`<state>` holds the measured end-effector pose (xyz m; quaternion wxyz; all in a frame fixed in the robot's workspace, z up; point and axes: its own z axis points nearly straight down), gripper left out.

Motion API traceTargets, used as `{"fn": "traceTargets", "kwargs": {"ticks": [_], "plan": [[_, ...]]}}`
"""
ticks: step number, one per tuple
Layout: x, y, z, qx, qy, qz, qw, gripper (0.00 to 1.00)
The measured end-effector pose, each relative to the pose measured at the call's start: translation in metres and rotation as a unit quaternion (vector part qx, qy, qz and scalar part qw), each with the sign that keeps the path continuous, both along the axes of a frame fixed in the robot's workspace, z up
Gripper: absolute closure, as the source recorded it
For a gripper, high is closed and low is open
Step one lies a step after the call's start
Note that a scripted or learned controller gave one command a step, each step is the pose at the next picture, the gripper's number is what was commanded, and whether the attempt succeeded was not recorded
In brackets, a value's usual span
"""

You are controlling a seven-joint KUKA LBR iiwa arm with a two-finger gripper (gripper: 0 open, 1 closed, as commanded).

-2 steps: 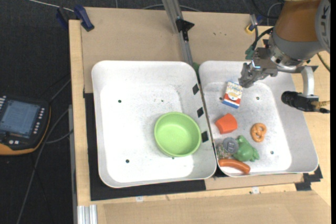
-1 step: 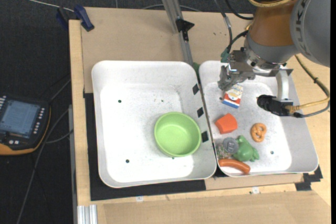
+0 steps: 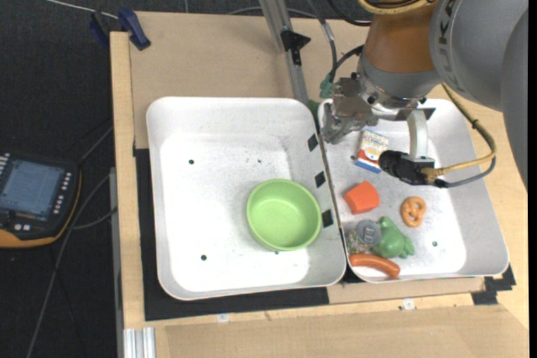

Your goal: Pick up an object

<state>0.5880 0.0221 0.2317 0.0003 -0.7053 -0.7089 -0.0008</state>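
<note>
My gripper hangs over the back left corner of the right bin, close to the wall between the two bins. Just to its right lies a small white, blue and red box. Further forward in this bin sit an orange block, a brown pretzel, a green toy, a grey object and an orange-red sausage. Nothing is seen held by the gripper.
A green bowl stands in the left bin, near its front right corner. A black fitting with a yellow cable hangs off the arm above the right bin. A metal post rises behind the bins.
</note>
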Motion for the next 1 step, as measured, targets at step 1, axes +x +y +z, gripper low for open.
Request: {"fn": "traceTargets", "kwargs": {"ticks": [1], "plan": [[-0.0167,0.0498,0.0118,0.0001,0.0,0.0,1.0,1.0]]}}
